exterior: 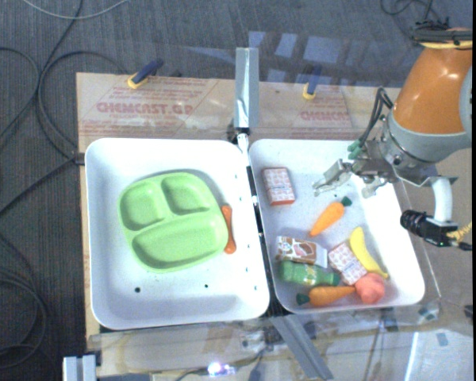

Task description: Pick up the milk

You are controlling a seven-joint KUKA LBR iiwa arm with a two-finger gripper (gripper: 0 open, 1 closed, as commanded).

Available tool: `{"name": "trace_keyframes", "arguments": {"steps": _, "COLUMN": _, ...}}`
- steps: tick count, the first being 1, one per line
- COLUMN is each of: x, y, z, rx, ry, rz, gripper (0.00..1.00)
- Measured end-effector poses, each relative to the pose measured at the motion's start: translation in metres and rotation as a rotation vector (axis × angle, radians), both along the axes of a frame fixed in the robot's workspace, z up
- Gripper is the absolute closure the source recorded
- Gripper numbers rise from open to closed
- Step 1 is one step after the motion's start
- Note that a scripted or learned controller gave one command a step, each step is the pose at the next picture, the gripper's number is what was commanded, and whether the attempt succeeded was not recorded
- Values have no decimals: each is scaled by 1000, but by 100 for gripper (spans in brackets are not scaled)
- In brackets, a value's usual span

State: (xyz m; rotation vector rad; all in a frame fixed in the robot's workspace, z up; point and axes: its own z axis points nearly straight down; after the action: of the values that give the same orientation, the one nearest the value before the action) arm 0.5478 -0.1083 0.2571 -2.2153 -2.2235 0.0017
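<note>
The milk is a small white and brown carton lying on its side in the middle of the right bin. It touches a green bottle just in front of it. My gripper hangs over the back part of the right bin, up and to the right of the milk and well apart from it. Its fingers are open with nothing between them. An orange carrot lies between the gripper and the milk.
A red and white box lies at the right bin's back left. A second small box, a banana, a pink fruit and another carrot crowd the front. The left bin holds a green divided plate and an orange stick.
</note>
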Motion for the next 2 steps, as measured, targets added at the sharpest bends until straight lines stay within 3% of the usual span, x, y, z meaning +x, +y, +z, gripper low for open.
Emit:
{"name": "trace_keyframes", "arguments": {"steps": 1, "x": -62, "y": 52, "z": -74, "rx": 1, "ry": 0, "rz": 380, "gripper": 0}}
{"name": "trace_keyframes", "arguments": {"steps": 2, "x": 61, "y": 10, "z": -13, "rx": 0, "ry": -4, "rz": 402, "gripper": 0}}
